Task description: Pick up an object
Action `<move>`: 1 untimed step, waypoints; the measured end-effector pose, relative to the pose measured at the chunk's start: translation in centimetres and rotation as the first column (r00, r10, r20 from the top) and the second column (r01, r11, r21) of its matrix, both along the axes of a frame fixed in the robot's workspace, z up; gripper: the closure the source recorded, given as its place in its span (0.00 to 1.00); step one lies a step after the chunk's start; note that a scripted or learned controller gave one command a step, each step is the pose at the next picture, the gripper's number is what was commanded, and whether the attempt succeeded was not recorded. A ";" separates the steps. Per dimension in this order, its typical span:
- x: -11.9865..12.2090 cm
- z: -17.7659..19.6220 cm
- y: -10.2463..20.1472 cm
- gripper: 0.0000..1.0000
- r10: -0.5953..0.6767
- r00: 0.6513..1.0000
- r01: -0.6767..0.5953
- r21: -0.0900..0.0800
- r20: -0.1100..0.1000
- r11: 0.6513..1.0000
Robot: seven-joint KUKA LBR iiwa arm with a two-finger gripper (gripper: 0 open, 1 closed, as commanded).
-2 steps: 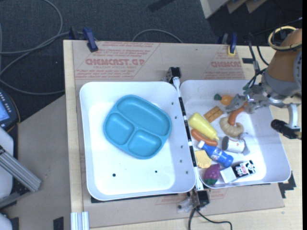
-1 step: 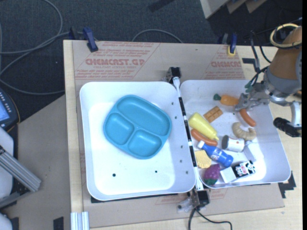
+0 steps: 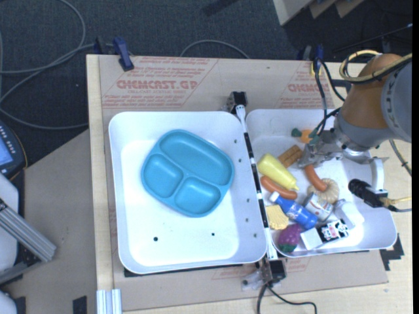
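Arm: grey iiwa arm (image 3: 386,103) with orange band, entering from the right, wrist bent down over the upper part of the right bin.
Gripper: gripper (image 3: 317,150) sits low in the right bin (image 3: 373,231), near its upper middle, just above the sausage. Finger state cannot be judged from this angle; nothing is seen clamped between them.
Left bin: left bin (image 3: 131,241) holds a blue divided plate (image 3: 188,172), three compartments, lying flat and turned at an angle, toward the upper middle of the bin. Two small dark specks on the white floor below the plate.
Right bin, contents: toys clustered along the left and lower part.
Yellow piece: yellow banana-like toy (image 3: 276,170) lies near the divider, tilted.
Sausage: orange-red sausage (image 3: 316,178) lies just below the gripper; contact cannot be told.
Hot dog: second reddish piece (image 3: 279,188) lies under the yellow toy, touching it.
Brown block: brown block (image 3: 290,155) sits just left of the gripper.
Blue item: blue bottle-shaped toy (image 3: 296,212) lies lower in the pile, beside a pale yellow wedge (image 3: 277,218).
Purple item: purple rounded toy (image 3: 289,237) rests at the bin's bottom edge.
Black-and-white item: black-and-white box (image 3: 334,230) lies to the right of the purple toy.
Small orange-green piece: small carrot-like bit (image 3: 302,135) lies near the top of the bin, above the gripper.
Bench: cardboard-covered bench (image 3: 163,84) carries both bins side by side.
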State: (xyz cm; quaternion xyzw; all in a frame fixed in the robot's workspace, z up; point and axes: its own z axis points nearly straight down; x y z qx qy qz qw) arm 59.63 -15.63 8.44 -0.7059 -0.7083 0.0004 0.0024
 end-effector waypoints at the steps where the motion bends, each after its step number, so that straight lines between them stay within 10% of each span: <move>1: -4.3 10.1 7.2 1.00 -0.001 1.000 0.001 -0.002 0.000 1.000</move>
